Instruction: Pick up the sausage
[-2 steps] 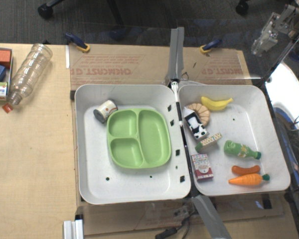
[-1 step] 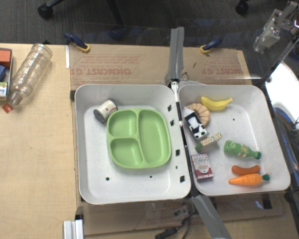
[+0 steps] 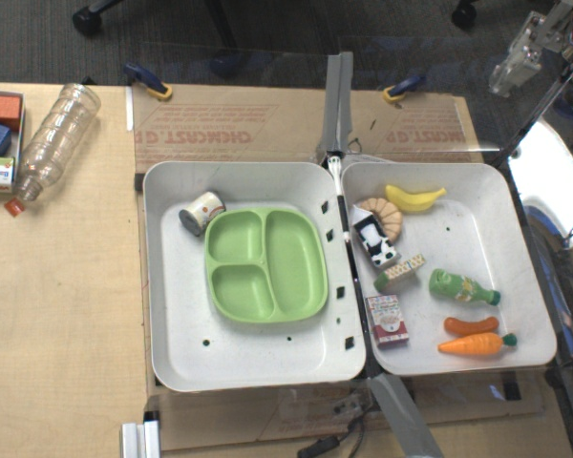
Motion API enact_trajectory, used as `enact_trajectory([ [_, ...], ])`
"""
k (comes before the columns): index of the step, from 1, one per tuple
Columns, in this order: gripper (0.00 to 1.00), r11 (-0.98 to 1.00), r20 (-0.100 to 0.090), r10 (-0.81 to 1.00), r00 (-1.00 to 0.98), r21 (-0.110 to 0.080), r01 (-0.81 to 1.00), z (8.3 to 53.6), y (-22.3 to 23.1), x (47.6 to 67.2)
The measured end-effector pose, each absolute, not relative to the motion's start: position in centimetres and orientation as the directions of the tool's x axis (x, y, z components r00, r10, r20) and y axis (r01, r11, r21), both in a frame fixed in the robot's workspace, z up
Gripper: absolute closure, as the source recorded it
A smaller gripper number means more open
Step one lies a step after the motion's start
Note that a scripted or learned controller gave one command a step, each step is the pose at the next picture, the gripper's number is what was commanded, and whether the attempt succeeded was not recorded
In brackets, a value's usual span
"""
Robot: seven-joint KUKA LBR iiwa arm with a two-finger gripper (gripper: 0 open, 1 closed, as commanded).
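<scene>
Camera view: sausage lies in the right bin, hand parked off at the far corner

Camera view looks down on two white bins side by side on the tabletop (image 3: pixel 67 284). The sausage (image 3: pixel 471 325), a short red-orange piece, lies in the right bin (image 3: pixel 516 208) near its front right corner. Everything below is placed relative to it. Just in front of the sausage, about touching it, lies an orange carrot (image 3: pixel 475 345) with a green tip. Just behind it sits a green bottle (image 3: pixel 463 287) on its side. To its left stands a small red and white carton (image 3: pixel 388 319), and behind that a small patterned block (image 3: pixel 400 272). Further back and left are a black and white cow figure (image 3: pixel 374 239) and a ridged tan pastry-like toy (image 3: pixel 386 216); a yellow banana (image 3: pixel 415 197) lies well behind the sausage.

Far left of the sausage, the left bin (image 3: pixel 167 342) carries a green divided plate (image 3: pixel 266 264) and a small tipped can (image 3: pixel 201 214). A clear plastic bottle (image 3: pixel 55 139) and coloured blocks (image 3: pixel 0 122) lie beyond it on the tabletop.

The hand (image 3: pixel 535 41) hangs well behind and right of the sausage, outside the bin; whether it is spread or pressed together I cannot tell.
</scene>
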State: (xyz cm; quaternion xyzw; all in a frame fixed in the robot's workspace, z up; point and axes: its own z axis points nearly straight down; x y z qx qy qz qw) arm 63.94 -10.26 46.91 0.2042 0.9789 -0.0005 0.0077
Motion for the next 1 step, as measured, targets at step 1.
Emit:
enact_trajectory([
  [1,1.00,0.916,-0.019,0.401,-0.916,0.002,0.401,47.77,-10.37,64.08],
])
